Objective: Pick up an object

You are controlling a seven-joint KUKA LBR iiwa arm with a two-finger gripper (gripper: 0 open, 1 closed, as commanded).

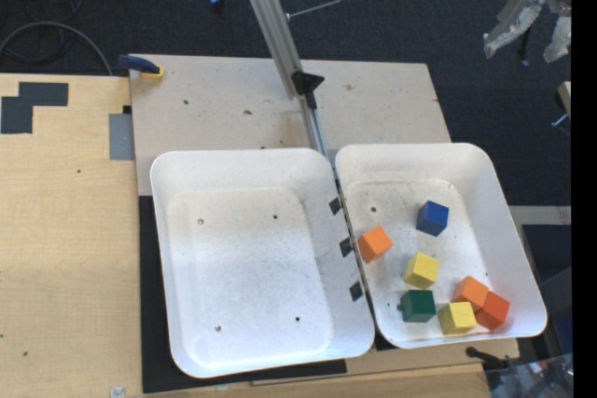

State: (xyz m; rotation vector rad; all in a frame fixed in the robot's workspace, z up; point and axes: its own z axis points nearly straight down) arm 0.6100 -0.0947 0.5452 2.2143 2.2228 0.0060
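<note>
1. At the top right, over the dark floor and well apart from both bins, a pale grey gripper (pixel 512 20) hangs beside the frame's right edge. The arm behind it is cut off and blurred, and I cannot tell whether the gripper is open or closed. Nothing is seen held in it.
2. The red-orange wooden cube (pixel 495 310) and the orange cube beside it (pixel 472 290) touch, and their shared edge is hard to separate.
3. The left shallow white bin (pixel 187 200) shows only its speckled floor.
4. The right shallow white bin (pixel 485 172) holds all seven blocks. A blue cube (pixel 432 217) sits nearest its middle. A lone orange cube (pixel 375 243) lies by the left wall. A yellow cube (pixel 422 269) is below the blue one. A dark green cube (pixel 418 305) sits just under that. A second yellow cube (pixel 457 317) touches the orange pair near the lower right corner.
5. The blocks are small, plain and matte, several turned at slight angles.
6. A slanted aluminium bar (pixel 270 19) runs down to the seam between the bins, where black clips (pixel 346 246) sit.
</note>
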